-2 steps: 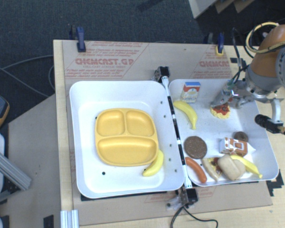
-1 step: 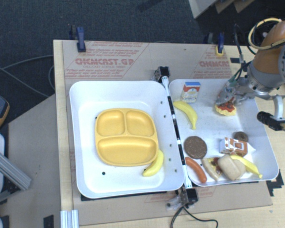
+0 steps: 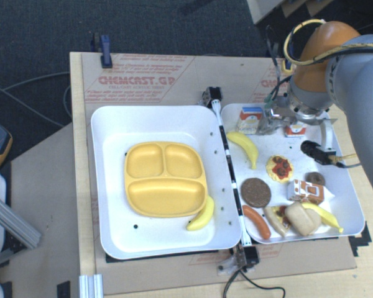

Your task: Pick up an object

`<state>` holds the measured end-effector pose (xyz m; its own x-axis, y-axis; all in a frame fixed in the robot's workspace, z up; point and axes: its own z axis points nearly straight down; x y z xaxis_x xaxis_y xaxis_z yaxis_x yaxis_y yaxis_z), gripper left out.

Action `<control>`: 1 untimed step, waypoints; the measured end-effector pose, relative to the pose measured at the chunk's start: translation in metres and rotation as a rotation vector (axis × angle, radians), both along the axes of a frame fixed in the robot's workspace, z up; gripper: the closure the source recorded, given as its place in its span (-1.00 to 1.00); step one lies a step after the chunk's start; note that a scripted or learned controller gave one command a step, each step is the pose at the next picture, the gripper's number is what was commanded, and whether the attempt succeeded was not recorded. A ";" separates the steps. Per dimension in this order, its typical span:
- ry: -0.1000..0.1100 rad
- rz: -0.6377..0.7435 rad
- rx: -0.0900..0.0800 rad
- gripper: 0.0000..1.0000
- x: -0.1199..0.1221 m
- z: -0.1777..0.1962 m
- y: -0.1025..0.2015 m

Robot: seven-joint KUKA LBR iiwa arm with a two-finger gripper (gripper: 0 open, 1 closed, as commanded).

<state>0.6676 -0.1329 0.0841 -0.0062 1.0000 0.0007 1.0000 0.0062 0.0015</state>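
Observation:
My gripper (image 3: 295, 132) hangs over the far end of the right bin (image 3: 354, 207), below the orange band of the arm. Its fingers (image 3: 328, 132) stand spread apart, so it is open. A small red and white packet (image 3: 294, 129) lies on the bin floor between them, not lifted. A white carton (image 3: 250, 120) stands just left of the gripper. Nearby in the same bin lie a yellow banana (image 3: 244, 146), a small pizza (image 3: 280, 167), a brown round patty (image 3: 256, 192), a hot dog (image 3: 256, 221), a bread roll (image 3: 301, 219) and a printed box (image 3: 306, 191).
The left bin (image 3: 105, 166) holds a yellow divided plate (image 3: 165, 179) and a second banana (image 3: 202, 215) at the plate's near right corner. A black clamped divider (image 3: 227, 160) separates the two bins. Another banana (image 3: 326, 216) lies by the right bin's near edge.

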 end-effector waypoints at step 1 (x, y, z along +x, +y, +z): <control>0.000 -0.005 -0.001 -1.00 -0.001 0.001 -0.004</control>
<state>0.6669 -0.1373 0.0850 -0.0014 1.0000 -0.0007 1.0000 0.0014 0.0018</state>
